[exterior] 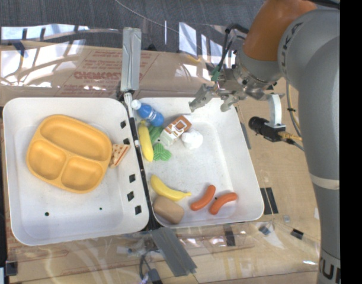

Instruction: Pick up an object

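We see the gripper [215, 101] hanging above the far right corner of the right bin [243, 176], its two fingers spread apart with nothing between them. Nearest below it lie a white lump [193, 139] and a small orange-and-white carton [178, 126], both apart from the fingers.

The two white bins sit side by side on a bench covered with brown cardboard [80, 70] under shiny clear film, with grey tape strips [131, 58] at the seam between them and dark ribbed matting beyond the far edge.

The arm [311, 99] comes in from the right, its orange band [272, 22] above the wrist, the grey link running down the right side and the wrist bent toward the bins.

In the right bin we count two bananas, one [146, 142] along the left wall and one [167, 189] nearer the front, two red sausages [203, 197] [223, 202] side by side, one blue bottle [148, 113], one green item [161, 152], and one brown block [169, 209]. In the left bin [26, 218] we count one yellow divided tray [69, 152] and one cracker-like piece [119, 154] touching its right edge.
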Controlling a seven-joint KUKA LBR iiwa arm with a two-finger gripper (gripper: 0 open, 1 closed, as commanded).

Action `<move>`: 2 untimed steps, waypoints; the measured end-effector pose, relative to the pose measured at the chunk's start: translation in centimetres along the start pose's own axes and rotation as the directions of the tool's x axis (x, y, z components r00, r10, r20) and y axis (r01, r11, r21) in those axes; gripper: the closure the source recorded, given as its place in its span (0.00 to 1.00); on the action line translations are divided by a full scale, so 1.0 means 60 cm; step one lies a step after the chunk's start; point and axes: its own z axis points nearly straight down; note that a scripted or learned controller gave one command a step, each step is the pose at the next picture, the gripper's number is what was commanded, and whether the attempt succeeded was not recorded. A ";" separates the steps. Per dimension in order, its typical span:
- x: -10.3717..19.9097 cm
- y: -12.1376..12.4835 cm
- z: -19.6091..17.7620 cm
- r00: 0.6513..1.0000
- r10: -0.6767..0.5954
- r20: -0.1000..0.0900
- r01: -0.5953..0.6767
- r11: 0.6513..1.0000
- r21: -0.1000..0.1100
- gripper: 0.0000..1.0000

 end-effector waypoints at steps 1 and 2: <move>0.001 -0.056 0.177 1.000 -0.015 -0.001 0.015 1.000 0.008 0.00; 0.049 -0.031 0.118 0.995 0.103 0.001 -0.103 0.995 -0.003 0.00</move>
